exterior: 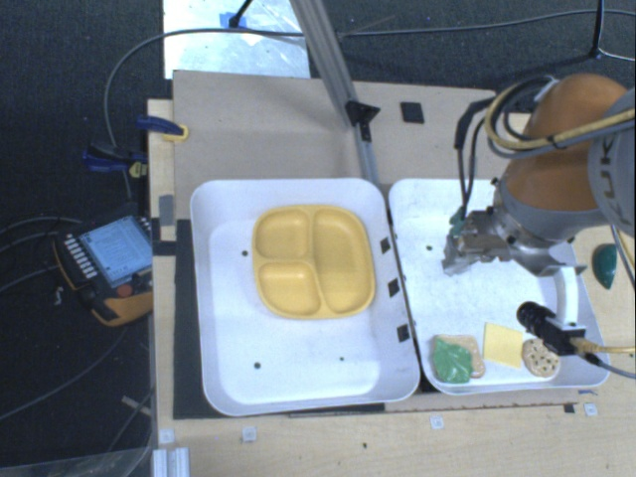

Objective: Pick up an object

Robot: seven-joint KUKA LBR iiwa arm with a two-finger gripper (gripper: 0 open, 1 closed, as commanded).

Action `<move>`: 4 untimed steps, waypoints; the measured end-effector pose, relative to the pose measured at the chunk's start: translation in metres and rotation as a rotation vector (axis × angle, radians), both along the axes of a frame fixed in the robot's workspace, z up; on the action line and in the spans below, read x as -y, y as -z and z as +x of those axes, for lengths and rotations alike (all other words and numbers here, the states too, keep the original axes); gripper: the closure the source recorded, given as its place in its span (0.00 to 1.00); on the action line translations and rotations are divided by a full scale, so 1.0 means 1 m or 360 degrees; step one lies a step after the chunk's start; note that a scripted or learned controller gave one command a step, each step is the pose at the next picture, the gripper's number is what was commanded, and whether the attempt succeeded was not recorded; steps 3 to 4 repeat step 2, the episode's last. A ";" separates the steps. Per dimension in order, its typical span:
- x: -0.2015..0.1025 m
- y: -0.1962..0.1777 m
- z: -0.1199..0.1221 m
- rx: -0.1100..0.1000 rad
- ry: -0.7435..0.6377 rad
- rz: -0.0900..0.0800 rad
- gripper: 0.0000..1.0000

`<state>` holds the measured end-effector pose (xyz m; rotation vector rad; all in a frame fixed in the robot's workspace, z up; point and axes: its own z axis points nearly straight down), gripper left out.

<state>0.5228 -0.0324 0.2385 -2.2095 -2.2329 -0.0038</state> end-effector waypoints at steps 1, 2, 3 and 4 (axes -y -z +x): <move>-0.058 -0.003 -0.012 -0.0002 -0.0002 0.0002 1.00; -0.111 0.000 -0.009 0.0000 -0.0001 0.0001 1.00; -0.111 0.000 -0.009 0.0000 -0.0001 0.0001 1.00; -0.111 0.000 -0.009 0.0000 -0.0001 0.0001 1.00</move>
